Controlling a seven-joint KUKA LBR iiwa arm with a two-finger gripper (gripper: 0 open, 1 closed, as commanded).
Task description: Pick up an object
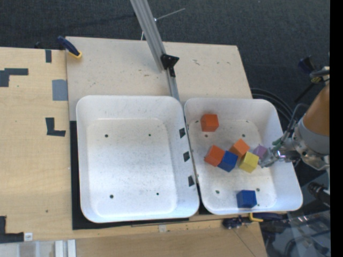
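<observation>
a: where's the claw?
b: right bin, beside the yellow cube in a tight cluster. can't tell how it's set.
a: risk?
b: blue cube touches yellow; crowding could spoil the grasp.

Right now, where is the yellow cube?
The yellow cube lies in the right bin, against the blue cube and below an orange cube, beside the gripper.
</observation>
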